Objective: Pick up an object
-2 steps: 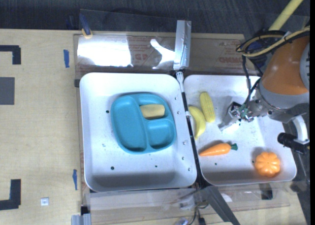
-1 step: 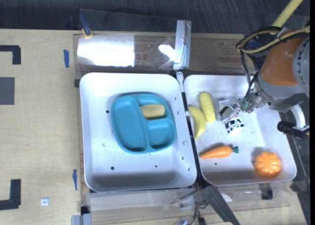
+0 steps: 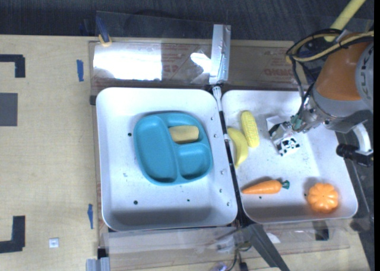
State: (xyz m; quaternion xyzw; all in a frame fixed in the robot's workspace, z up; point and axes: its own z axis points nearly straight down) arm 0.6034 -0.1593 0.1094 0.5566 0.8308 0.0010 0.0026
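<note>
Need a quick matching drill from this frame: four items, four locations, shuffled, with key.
Items:
1. corn cob
2. carrot
3. pumpkin
4. yellow block

Locations:
A. near right corner of the right bin
B. in the blue divided plate, left bin
C. along the near edge of the right bin, left of the pumpkin
D. right bin, close to the divider, touching the banana

Pairs: 1-D, 2-C, 3-A, 4-B
</note>
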